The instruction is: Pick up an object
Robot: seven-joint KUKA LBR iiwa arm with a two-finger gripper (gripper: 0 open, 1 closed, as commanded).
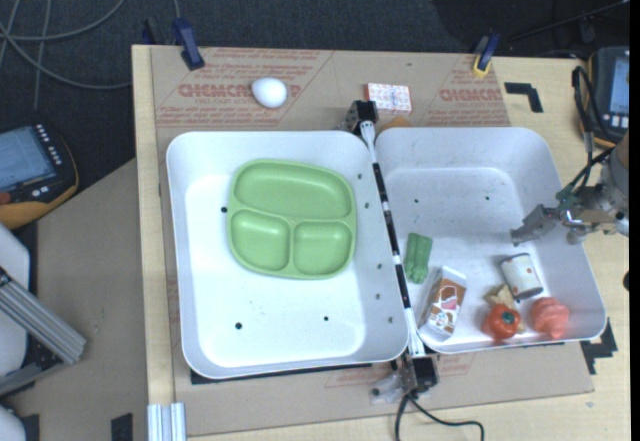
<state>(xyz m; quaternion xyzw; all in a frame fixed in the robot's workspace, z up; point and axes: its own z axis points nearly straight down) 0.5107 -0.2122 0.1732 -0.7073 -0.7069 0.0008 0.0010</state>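
The right bin [452, 161] holds several small objects along its front. A green block [417, 257] lies by the left wall, with a white and brown packet [445, 304] just in front of it. A small white cylinder [521, 276] lies further right. In front of the cylinder are an orange-red toy fruit [503, 321] and a red one [549, 316]. My gripper [537, 222] comes in over the bin's right rim, low and just behind the white cylinder, with nothing seen in it.
The left bin [200, 259] holds a green divided plate [292, 219]. A white egg-shaped ball [268, 91] and a small pink and white box [389, 97] rest on the board behind the bins. Clamps and cables sit at the bins' centre seam.
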